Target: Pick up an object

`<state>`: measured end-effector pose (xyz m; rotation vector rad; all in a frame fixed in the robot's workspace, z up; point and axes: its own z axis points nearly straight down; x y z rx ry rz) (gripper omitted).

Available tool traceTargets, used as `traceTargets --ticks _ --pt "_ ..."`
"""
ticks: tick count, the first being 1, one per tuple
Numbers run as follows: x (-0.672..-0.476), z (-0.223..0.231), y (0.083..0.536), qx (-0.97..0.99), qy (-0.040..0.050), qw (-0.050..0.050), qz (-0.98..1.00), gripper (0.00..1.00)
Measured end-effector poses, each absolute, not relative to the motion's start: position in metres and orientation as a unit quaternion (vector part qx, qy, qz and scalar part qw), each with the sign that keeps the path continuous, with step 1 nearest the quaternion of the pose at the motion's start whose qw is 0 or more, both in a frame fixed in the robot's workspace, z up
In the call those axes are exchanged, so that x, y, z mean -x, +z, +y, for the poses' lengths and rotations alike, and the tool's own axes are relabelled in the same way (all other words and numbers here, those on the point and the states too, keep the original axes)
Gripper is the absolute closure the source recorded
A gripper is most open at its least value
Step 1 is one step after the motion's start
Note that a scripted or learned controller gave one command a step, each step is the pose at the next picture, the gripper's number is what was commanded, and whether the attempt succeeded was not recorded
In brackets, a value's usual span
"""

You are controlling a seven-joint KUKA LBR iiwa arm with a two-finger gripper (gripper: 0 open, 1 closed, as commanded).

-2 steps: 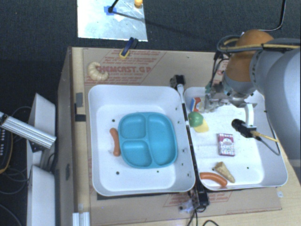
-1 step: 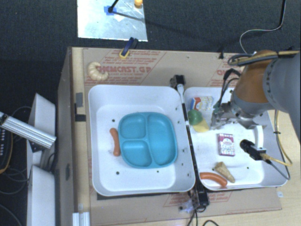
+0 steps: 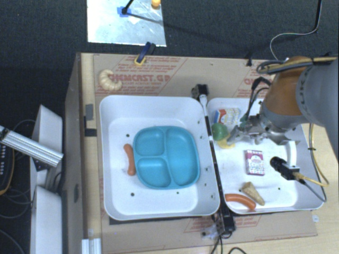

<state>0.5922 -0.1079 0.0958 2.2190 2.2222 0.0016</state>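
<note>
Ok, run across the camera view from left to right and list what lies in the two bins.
Orange sausage → blue divided plate → green ball → purple box. The second sausage and the tan wedge overlap those sideways, so they are left out.

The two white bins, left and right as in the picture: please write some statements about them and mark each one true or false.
1. The blue plate lies in the left bin. True.
2. A sausage lies on the plate. False: the left sausage lies beside the plate, on the bin floor.
3. The right bin holds a second sausage. True.
4. The pincer is over the left bin. False: the pincer is over the right bin, close to the green ball.
</note>
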Motion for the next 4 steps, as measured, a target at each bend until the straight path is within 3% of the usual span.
traceTargets --ticks 2,3,4 --pt "-0.528 -0.138 0.084 -0.707 0.0000 0.000 0.707 0.00" --pt "-0.529 -0.138 0.095 -0.706 0.0011 0.001 0.708 1.00" --pt "-0.509 -0.053 0.185 -0.705 0.0018 0.001 0.709 1.00"
